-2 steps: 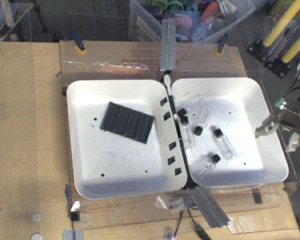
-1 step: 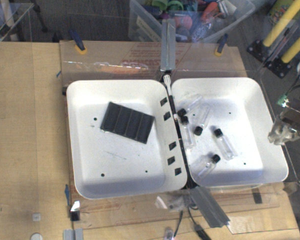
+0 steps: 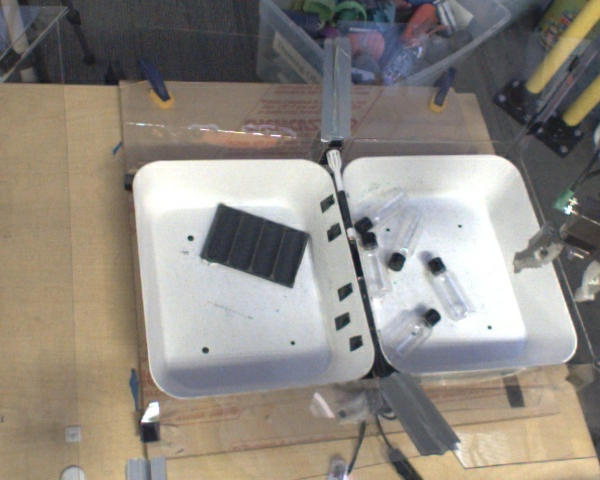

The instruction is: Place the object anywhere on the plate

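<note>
Two bins on the table (image 3: 40,268), read left to right. The left bin (image 3: 160,368) holds one item: a dark ribbed rectangular slab (image 3: 255,245), lying flat at about 11 o'clock from the bin's centre. I take this slab to be the plate. Nothing rests on it, so I judge the task not yet started in effect: no object placed, pick and transfer both remain.

The right bin (image 3: 540,338) holds the candidate objects, several clear vials with black caps (image 3: 432,283), scattered loose. One cluster lies against the divider at 9 to 10 o'clock, one near centre, one at about 7 o'clock. All lie on their sides, well apart from the plate.

The end effector (image 3: 540,251) sits at the right bin's 3 o'clock rim, above the wall. Its state I cannot tell from here; the view is too small and blurred. I see no vial in it.
</note>
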Controlling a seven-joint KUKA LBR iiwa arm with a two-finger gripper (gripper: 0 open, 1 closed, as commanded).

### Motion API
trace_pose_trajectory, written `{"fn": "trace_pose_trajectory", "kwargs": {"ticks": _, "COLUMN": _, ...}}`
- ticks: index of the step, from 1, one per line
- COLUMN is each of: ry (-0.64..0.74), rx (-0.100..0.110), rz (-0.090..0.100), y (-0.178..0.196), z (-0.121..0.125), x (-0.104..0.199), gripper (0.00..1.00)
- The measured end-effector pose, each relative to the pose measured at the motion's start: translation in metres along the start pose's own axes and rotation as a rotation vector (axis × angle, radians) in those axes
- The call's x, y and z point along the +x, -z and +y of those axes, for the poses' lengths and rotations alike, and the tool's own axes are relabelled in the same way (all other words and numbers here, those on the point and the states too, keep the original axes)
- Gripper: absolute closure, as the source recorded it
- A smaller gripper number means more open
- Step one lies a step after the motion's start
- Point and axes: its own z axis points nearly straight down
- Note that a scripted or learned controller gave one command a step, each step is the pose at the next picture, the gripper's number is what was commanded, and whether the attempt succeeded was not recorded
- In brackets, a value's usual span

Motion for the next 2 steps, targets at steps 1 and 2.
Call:
{"fn": "trace_pose_trajectory", "kwargs": {"ticks": 1, "ry": -0.001, "rx": 0.000, "rz": 0.000, "y": 0.0092, "z": 0.0004, "x": -0.0004, "gripper": 1.00}}
{"fn": "trace_pose_trajectory", "kwargs": {"ticks": 2, "ry": -0.001, "rx": 0.001, "rz": 0.000, "y": 0.0091, "z": 0.0004, "x": -0.0004, "gripper": 0.00}}
